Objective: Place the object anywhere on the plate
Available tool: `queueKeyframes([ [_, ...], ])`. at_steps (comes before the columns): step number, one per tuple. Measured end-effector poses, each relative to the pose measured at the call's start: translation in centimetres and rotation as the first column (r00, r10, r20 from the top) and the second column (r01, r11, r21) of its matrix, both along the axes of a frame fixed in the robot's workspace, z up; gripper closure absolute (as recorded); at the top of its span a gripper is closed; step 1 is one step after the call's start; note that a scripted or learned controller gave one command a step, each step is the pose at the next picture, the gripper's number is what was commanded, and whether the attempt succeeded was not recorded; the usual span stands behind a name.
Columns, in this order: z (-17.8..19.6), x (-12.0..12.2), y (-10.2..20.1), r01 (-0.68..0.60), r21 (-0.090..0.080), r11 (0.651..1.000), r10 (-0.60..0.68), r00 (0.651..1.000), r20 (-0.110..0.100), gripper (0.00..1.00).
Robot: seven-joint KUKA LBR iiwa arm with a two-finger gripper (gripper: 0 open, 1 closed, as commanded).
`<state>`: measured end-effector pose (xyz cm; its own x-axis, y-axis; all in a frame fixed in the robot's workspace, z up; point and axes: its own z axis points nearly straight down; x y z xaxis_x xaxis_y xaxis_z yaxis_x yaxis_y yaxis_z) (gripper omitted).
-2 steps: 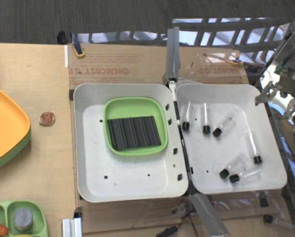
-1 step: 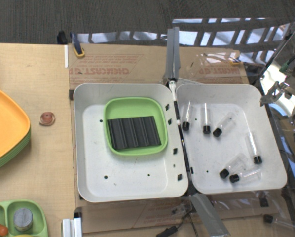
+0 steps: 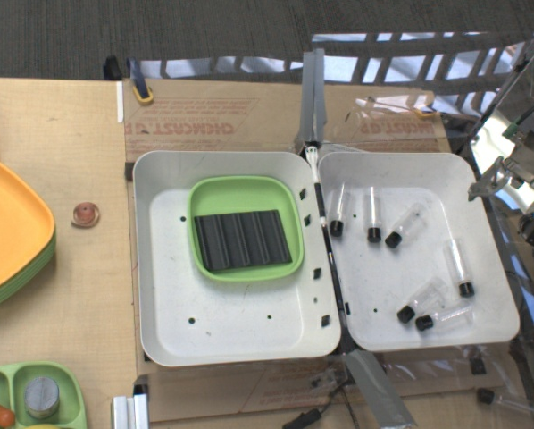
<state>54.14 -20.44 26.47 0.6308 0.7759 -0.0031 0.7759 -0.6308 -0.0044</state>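
An orange tray (image 3: 12, 231) and a small red knob (image 3: 86, 214) lie on the wooden bench (image 3: 70, 329).

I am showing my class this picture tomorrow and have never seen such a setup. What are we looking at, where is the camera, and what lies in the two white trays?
This is a robot workbench, seen by one fixed camera above it, looking down at a slant. Two shallow white bins sit side by side. The left white bin holds a square green plate with a dark ribbed rectangular insert lying on it. The right white bin holds six small clear plastic tubes with black caps, scattered loosely. The robot's job is to put one tube on the plate; none is there yet. The arm enters from the right edge of the picture, where grey metal parts are visible. On the wooden bench to the left lie stacked orange plates.
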Motion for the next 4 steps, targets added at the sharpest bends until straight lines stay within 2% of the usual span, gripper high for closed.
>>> queueKeyframes([
  [1,-1.4,-1.2,1.2,0.050,0.000,0.999,-0.050,0.999,0.000,0.00],
  [2,0.5,-3.0,0.9,0.215,-0.002,0.977,-0.215,0.977,0.002,0.00],
  [3,-1.0,-3.2,-0.1,0.371,-0.002,0.929,-0.371,0.929,-0.001,0.00],
  [4,0.1,-3.5,-0.9,0.632,-0.004,0.775,-0.632,0.775,0.002,0.00],
])
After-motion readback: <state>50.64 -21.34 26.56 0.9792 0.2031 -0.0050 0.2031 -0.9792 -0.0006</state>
